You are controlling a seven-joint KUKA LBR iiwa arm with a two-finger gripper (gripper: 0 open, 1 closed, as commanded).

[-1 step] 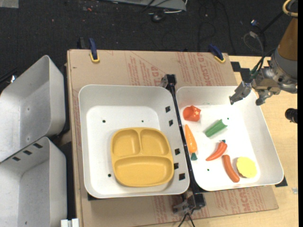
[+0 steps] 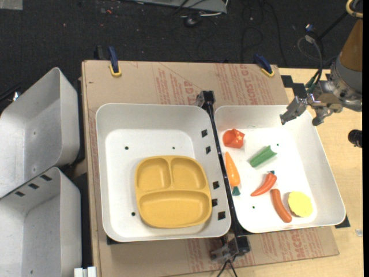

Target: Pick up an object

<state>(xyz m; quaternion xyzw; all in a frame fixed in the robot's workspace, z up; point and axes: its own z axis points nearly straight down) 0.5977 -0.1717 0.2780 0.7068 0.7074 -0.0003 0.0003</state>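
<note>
hand [image 2: 305, 113]: open, holding nothing, above far right corner of right bin [image 2: 328, 172] | toy foods in right bin | yellow tray [image 2: 172, 191] in left bin [image 2: 115, 154]

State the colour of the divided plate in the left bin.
The divided plate is yellow, seen in the camera view.

Glossy plastic yellow tray [image 2: 172, 190]; smooth white bins [image 2: 151, 116]; matt cardboard base [image 2: 173, 82].
</note>
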